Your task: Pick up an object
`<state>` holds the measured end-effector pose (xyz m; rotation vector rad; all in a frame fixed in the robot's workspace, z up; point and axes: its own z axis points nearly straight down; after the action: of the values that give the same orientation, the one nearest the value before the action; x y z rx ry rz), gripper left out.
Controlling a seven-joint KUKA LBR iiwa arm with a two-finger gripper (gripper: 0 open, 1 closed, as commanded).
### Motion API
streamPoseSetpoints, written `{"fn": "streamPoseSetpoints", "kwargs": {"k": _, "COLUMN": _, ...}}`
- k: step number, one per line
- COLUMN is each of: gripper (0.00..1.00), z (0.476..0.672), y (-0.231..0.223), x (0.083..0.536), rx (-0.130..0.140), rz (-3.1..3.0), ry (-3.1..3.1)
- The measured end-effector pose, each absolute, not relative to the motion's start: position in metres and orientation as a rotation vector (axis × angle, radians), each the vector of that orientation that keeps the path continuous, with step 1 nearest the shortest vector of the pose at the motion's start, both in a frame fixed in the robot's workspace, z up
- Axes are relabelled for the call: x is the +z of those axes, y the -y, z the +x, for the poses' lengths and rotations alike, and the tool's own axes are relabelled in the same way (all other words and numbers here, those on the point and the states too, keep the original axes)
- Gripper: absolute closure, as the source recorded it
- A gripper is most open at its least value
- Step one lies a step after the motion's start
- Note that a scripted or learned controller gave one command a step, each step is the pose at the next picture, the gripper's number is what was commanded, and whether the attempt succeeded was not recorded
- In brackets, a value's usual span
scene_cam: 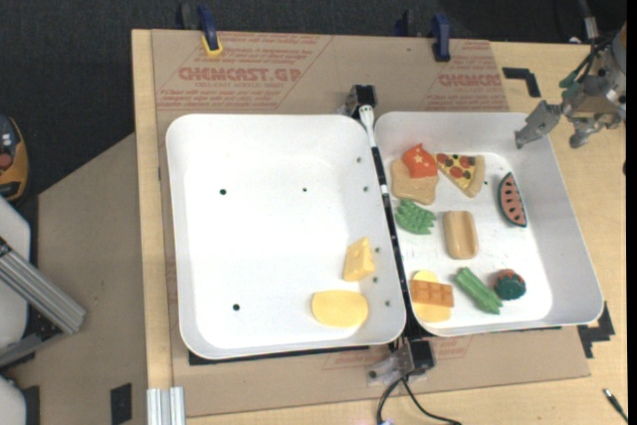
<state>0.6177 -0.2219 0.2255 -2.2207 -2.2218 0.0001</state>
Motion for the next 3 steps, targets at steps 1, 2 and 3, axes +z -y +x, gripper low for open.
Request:
{"fn": "streamPoseSetpoints", "kwargs": {"k": 1, "gripper": 0.00, "z": 0.639, "y": 0.176, "x": 0.127, "rx": 0.004, "rz": -2.210, "ry": 2.220}}
{"fn": "streamPoseSetpoints", "kwargs": {"k": 2, "gripper": 1.00, "z": 0.641, "y": 0.180, "x": 0.146, "rx": -0.002, "rz": -2.221, "ry": 2.226}}
{"fn": "streamPoseSetpoints", "kwargs": {"k": 3, "gripper": 1.00, "z": 0.610, "y": 0.219, "x": 0.177, "rx": 0.001, "rz": -2.226, "ry": 2.219}}
